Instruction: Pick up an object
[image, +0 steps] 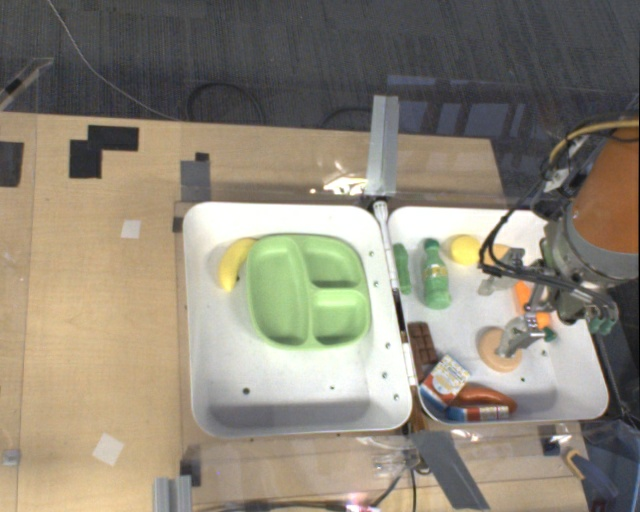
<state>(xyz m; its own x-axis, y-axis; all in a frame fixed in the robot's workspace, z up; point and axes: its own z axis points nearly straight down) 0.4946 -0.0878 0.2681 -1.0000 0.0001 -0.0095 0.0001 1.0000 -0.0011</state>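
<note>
In the right bin (575, 395), the pincer (513, 343), grip state unclear, hovers over a tan disc (497, 354).

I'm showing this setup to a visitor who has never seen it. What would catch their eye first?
Probably the big green divided tray in the middle of the left bin, with a yellow banana tucked against its left edge. Next, the arm's orange band at the right, with the gripper low over a tan round disc in the cluttered right bin, near a green bottle and a yellow ball.
</note>
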